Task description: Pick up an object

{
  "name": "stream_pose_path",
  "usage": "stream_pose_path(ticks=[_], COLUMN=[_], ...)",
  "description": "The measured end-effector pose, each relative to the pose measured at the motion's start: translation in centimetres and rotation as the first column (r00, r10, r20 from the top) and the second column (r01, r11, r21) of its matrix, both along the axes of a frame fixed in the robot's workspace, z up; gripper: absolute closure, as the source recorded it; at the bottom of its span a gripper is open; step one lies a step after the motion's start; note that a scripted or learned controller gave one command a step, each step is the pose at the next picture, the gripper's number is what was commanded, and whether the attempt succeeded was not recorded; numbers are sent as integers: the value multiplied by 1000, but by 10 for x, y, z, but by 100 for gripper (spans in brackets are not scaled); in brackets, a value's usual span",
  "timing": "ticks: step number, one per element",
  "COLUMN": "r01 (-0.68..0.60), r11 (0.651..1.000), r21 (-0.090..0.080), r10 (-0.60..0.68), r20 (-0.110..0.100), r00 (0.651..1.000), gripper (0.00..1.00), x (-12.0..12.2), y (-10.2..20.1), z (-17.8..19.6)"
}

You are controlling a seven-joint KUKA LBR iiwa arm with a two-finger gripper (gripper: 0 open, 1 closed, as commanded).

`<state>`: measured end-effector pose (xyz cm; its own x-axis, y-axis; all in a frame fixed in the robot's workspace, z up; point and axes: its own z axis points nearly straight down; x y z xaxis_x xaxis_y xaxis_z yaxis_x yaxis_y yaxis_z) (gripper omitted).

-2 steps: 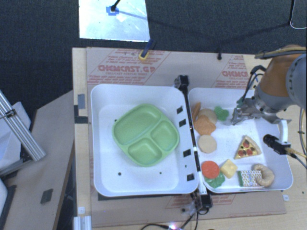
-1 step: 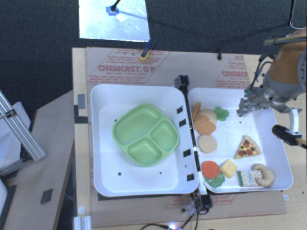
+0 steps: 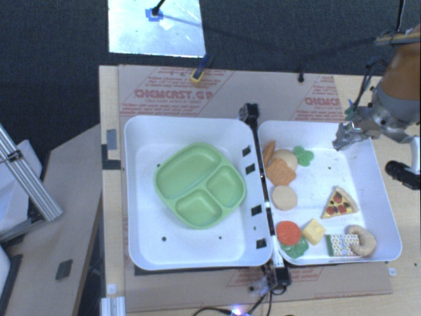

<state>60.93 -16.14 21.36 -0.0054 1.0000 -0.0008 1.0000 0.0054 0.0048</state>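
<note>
The right bin (image 3: 378, 176) holds several toy foods: a pizza slice (image 3: 339, 204), a red tomato slice (image 3: 288, 232), a yellow cheese block (image 3: 314, 231), a doughnut (image 3: 362, 240), a patterned block (image 3: 342, 245), a round cracker (image 3: 285, 197), an orange piece (image 3: 281, 172), a beige bun (image 3: 287, 157) and green broccoli (image 3: 303, 155). My gripper (image 3: 346, 139) hangs over the bin's far right corner, above and right of the broccoli, with nothing seen between its fingers.
The left bin (image 3: 141, 242) holds a green three-part tray (image 3: 199, 184). A black divider (image 3: 258, 183) runs between the bins. A silver sheet (image 3: 156, 18) lies at the back; a metal frame (image 3: 26, 183) stands at the left.
</note>
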Motion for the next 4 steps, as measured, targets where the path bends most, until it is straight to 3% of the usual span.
stream_pose_path(ticks=[1,4], r01=[0,-1], r11=[1000,1000], r21=[0,1], r10=[0,1], r20=[-2,-2], r00=[1000,1000], gripper=[100,100], x=[1,27], y=[0,168], z=[11,17])
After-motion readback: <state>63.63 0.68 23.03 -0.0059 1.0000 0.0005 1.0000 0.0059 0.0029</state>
